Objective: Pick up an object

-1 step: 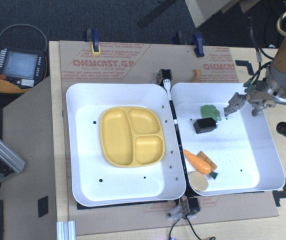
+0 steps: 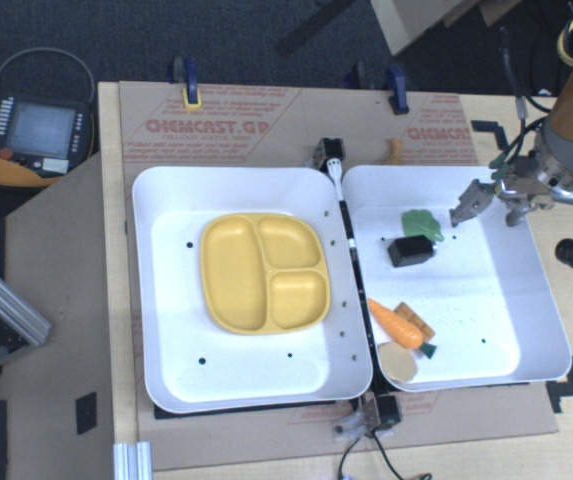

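Observation:
The right bin (image 2: 506, 308) holds a green leafy piece (image 2: 422, 222) with a black block (image 2: 411, 251) just in front of it. Near the bin's front left corner lie an orange carrot (image 2: 394, 324), a small brown block (image 2: 416, 322) and a beige disc (image 2: 399, 363). My gripper (image 2: 488, 211) hangs over the bin's back right part, to the right of the green piece. Its two fingers stand apart, open, with nothing between them.
The left bin (image 2: 166, 298) bears a yellow divided plate (image 2: 264, 271) in its middle. A black clip (image 2: 329, 154) sits at the back where the bins meet. A control pendant (image 2: 38, 133) lies off the bench at far left.

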You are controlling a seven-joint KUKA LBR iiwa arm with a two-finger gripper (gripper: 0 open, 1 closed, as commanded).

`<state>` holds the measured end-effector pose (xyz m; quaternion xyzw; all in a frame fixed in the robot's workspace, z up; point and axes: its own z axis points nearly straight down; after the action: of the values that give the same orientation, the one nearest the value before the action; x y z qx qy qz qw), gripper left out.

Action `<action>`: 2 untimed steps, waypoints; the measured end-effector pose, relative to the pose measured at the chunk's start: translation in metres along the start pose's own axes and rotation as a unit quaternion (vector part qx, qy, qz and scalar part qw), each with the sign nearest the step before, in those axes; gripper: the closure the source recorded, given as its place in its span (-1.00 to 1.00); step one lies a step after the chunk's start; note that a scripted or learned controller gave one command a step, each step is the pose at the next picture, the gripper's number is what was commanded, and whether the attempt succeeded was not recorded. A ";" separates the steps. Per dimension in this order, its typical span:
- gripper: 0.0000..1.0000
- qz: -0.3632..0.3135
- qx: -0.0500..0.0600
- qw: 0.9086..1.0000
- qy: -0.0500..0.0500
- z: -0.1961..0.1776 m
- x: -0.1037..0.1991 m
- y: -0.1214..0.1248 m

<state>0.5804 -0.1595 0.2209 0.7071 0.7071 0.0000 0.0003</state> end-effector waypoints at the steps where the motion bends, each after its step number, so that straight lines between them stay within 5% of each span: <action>1: -1.00 -0.001 0.003 1.000 0.001 0.050 0.009 0.004; 2: -1.00 0.000 0.001 1.000 0.001 0.110 0.016 0.003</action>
<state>0.5835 -0.1436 0.1113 0.7074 0.7068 -0.0002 -0.0012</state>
